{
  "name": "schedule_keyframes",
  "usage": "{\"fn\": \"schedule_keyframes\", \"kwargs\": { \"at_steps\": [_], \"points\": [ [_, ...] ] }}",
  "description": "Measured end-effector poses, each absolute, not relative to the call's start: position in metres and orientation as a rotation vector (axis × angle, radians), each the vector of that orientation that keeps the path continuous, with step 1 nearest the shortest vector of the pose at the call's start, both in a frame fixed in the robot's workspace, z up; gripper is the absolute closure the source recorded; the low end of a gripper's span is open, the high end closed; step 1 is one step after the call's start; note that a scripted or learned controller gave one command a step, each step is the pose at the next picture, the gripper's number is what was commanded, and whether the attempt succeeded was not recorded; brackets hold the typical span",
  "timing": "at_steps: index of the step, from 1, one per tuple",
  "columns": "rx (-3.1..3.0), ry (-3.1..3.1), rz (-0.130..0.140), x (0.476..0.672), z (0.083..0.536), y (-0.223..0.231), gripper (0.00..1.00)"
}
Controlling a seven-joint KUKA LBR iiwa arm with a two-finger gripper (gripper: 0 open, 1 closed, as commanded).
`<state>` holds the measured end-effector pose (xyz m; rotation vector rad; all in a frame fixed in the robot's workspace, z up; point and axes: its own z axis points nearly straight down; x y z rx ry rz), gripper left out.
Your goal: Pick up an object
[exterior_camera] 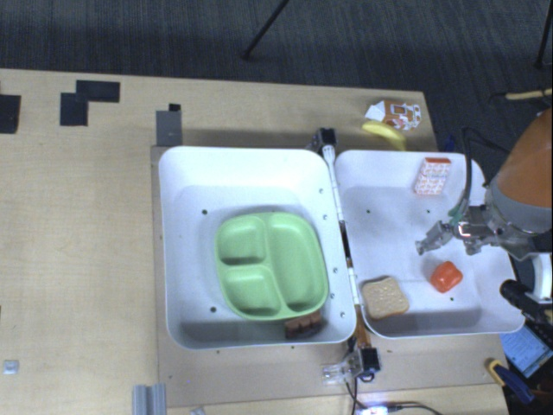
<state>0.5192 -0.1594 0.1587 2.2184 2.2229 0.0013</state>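
Note:
My gripper (435, 238) hangs over the middle of the right bin (389, 180), open, with nothing between its fingers. An orange-red block (446, 276) lies on the bin floor just below and to the right of the gripper, apart from it. A tan slice of toast (384, 297) rests in the near left corner of that bin. A white packet with a red pattern (432, 176) leans at the far right side. A green divided plate (271, 264) fills the middle of the left bin (186, 232), and a small brown object (301, 325) peeks out under its near edge.
Behind the right bin, on the bench, lie a yellow banana-like item (384, 131) and a small patterned packet (399, 113). A black-and-white rail (335, 199) runs between the bins. Cables and clips (356, 368) sit at the front edge. The arm's orange band (529, 171) is at the right.

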Motion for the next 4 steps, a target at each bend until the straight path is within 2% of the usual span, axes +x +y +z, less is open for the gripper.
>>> {"fn": "schedule_keyframes", "kwargs": {
  "at_steps": [1,2,3,4],
  "points": [
    [2.214,2.221,0.007,0.507,0.087,-0.111,0.00],
    [2.209,2.220,0.013,0.510,0.098,-0.111,1.00],
    [2.209,2.221,0.013,0.510,0.098,-0.111,0.00],
    [2.215,2.220,0.005,0.517,0.087,-0.093,0.00]
  ]
}}
